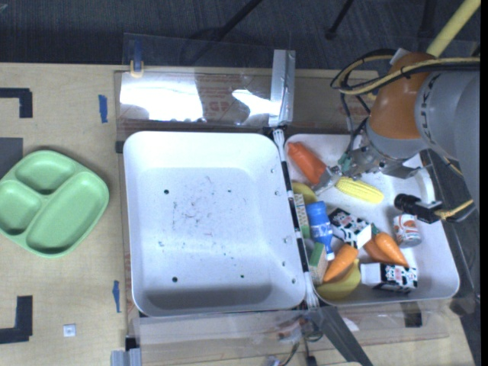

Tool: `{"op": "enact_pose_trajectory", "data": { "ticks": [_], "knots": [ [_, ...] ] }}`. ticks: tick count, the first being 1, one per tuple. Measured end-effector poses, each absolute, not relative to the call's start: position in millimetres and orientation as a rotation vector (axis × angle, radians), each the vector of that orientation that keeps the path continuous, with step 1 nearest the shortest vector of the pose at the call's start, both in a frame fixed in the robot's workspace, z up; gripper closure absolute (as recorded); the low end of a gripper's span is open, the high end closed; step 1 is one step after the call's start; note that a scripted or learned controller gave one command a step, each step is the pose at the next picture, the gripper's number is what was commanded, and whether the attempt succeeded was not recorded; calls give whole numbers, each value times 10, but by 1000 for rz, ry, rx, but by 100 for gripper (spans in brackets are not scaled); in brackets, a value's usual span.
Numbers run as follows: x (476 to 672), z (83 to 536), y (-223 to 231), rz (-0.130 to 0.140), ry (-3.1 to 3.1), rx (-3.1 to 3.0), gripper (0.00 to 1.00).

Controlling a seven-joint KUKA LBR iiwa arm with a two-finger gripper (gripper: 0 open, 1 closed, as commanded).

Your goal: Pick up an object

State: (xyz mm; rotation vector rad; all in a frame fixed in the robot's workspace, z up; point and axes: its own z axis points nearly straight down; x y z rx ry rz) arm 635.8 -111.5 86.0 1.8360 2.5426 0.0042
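Grey arm (427, 113) reaches into the right bin (442, 277), its gripper (345, 168) low between a carrot (305, 161) and a corn cob (360, 191); the finger state I cannot tell. Nearby lie a blue bottle (320, 223), two more carrots and a small can (408, 229). Left bin (206, 219) adjoins; green tray (49, 202) lies well apart

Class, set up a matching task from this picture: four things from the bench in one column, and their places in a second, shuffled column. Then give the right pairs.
Things:
1. green plate
2. corn cob
3. blue bottle
4. small can

Places:
A. right bin, beside the divider
B. right bin, near its right wall
C. on the bench, left of both bins
D. right bin, by the gripper

Pairs: 1-C, 2-D, 3-A, 4-B
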Motion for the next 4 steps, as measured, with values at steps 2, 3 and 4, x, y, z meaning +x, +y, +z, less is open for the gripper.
{"op": "enact_pose_trajectory", "data": {
  "ticks": [2, 3, 4],
  "knots": [
    [6499, 2219, -1529, 1, 2636, 1703, 100],
    [6675, 2858, -1349, 1, 2703, 1593, 100],
    [6676, 2715, -905, 0, 2788, 1448, 100]
  ]
}}
